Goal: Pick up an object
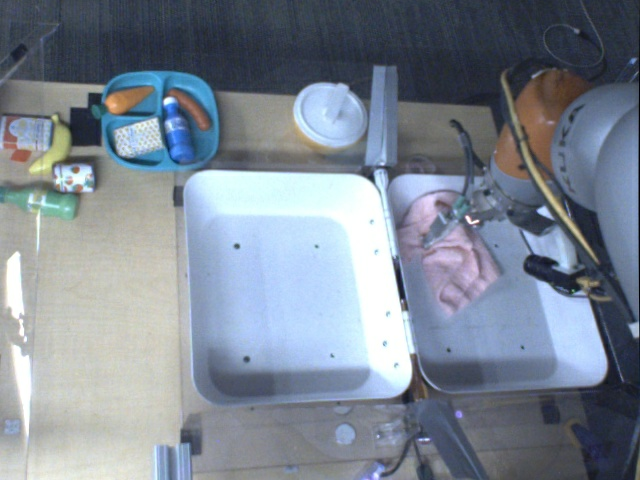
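Bench surface [90, 348]: pale wood-grain top, lit from above, with a bright reflective streak at the far left edge. Beyond the bench's far edge lies dark blue-grey carpeted floor [280, 18]. Two shallow white bins sit side by side — the left bin [290, 368] larger, the right bin [520, 363] smaller. A grey metal post [380, 118] stands at the seam between them. Left rear of the bench: a blue divided tray [205, 118] of toy food. A white lidded container [330, 115] stands just beside the post.
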Tool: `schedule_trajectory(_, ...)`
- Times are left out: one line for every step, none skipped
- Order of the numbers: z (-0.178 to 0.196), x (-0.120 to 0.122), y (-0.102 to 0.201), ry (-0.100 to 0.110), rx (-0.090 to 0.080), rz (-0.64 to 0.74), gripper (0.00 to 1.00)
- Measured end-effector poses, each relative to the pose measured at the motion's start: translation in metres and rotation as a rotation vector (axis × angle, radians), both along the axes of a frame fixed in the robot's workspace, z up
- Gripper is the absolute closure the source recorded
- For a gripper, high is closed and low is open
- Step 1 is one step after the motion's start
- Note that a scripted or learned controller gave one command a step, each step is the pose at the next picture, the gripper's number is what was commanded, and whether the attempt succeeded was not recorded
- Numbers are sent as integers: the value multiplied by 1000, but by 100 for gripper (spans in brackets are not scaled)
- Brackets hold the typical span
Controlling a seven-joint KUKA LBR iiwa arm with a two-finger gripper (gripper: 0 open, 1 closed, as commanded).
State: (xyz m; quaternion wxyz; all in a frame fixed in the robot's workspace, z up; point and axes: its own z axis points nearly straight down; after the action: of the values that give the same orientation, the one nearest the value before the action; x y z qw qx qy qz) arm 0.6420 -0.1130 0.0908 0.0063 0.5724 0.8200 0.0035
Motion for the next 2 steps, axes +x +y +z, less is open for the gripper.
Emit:
schedule_trajectory(-1,23,17,22,-4,105,0)
schedule_trajectory(12,28,19,3,-5,110,100)
